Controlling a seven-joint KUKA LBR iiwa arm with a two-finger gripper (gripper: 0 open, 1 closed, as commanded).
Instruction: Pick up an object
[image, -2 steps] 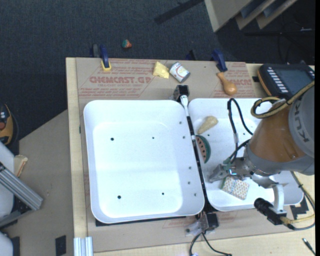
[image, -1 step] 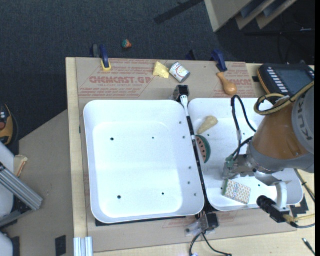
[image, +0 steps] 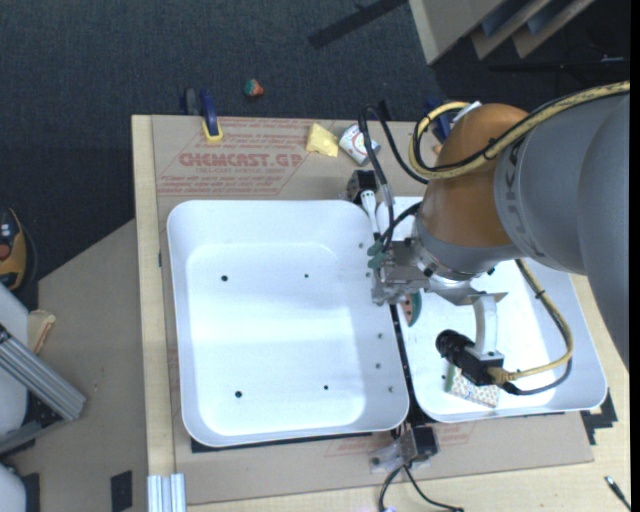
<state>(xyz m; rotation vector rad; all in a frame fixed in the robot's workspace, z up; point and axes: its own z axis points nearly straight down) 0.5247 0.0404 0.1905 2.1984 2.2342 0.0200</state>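
Take the small speckled green-and-white flat packet (image: 472, 389), near in the right white plastic bin (image: 590, 365), by its edges, judging it light and flimsy; cannot tell if pincer (image: 398, 290) is apart or together.

Left bin (image: 270, 330) beside right bin (image: 530, 395) on the bench (image: 240, 165); small packet (image: 472, 388) in the right bin's near part; scrap (image: 322, 140) behind both

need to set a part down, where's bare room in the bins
The left bin floor is bare from its left wall to the middle ridge. The right bin is crowded: the arm and claw hang over it and a small speckled object lies near its front; only a strip by its right wall is bare.
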